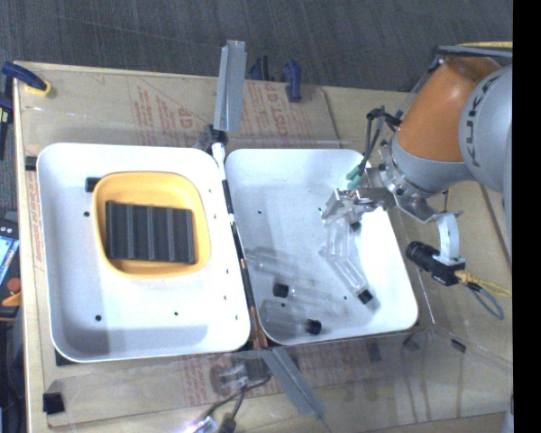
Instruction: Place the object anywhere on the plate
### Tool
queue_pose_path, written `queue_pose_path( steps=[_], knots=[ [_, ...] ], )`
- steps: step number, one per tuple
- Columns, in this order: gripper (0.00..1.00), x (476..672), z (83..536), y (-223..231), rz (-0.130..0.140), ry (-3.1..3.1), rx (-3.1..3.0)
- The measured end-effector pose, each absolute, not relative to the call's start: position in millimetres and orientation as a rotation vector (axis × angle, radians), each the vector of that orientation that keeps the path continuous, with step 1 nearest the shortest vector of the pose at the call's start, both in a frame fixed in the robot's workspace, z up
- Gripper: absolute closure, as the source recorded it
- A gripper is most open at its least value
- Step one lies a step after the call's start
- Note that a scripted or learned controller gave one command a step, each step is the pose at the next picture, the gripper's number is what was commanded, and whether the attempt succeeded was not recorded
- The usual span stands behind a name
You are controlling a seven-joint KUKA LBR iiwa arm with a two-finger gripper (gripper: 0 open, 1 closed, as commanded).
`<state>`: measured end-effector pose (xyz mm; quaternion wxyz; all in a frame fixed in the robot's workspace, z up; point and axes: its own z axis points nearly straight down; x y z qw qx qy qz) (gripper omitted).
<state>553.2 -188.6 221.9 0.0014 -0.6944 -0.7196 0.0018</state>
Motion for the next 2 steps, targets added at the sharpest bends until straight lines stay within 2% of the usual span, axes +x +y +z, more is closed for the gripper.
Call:
queue_pose_path(
  steps=[1,2],
  knots=[
    [1.0,563.2,214.6,-112.7,0.004,-2.467,-1.936],
    [1.0,616.7,220.5,-74.5,0.002,-2.483,-1.921]
  ],
)
